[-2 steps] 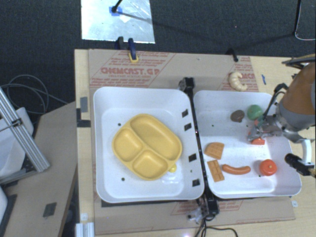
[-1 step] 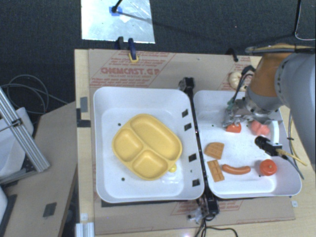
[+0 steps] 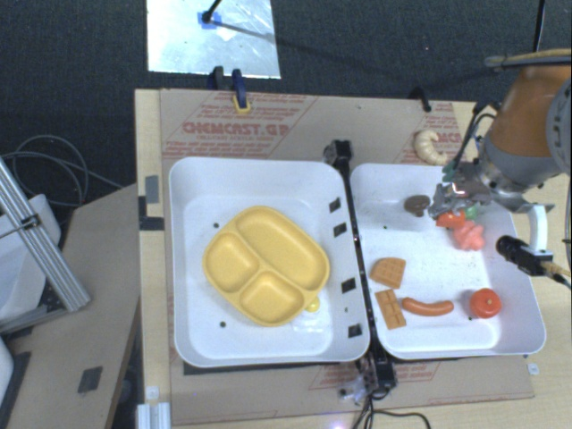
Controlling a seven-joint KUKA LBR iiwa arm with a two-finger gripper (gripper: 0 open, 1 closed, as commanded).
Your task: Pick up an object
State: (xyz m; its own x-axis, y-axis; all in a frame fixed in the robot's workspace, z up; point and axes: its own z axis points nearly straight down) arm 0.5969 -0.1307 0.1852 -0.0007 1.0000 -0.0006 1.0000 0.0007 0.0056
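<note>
Right bin: hand over pink-red toy (lumpy, soft-looking); hand's grip state unclear.

Looks like a robotics lab. Two shallow white plastic bins side by side on a cardboard-covered bench, cables trailing past its edges. Dark carpet beyond, aluminium framing at left.

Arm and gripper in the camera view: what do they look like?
The arm is a rounded grey casing with a wide orange band above the wrist. A dark cable runs along its left side. The gripper is a compact metallic grey unit, with a white bracket and a black cylindrical part mounted beside it.
</note>
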